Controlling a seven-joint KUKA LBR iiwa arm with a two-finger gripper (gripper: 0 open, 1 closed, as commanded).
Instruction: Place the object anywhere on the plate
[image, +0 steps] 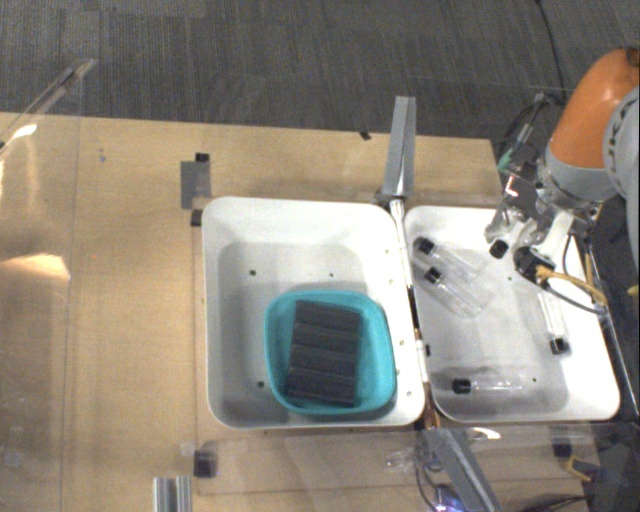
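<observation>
Teal plate (378, 352) carries a dark ridged block (324, 352) in the left bin (225, 300); clear tubes (455, 272) lie in the right bin (590, 395); gripper (512, 243) hovers at two o'clock, too blurred to read.

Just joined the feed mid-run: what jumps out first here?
The teal plate in the left bin, with a dark ridged block lying on it. Next, the gripper hanging over the right bin, where clear black-capped tubes lie scattered.
</observation>
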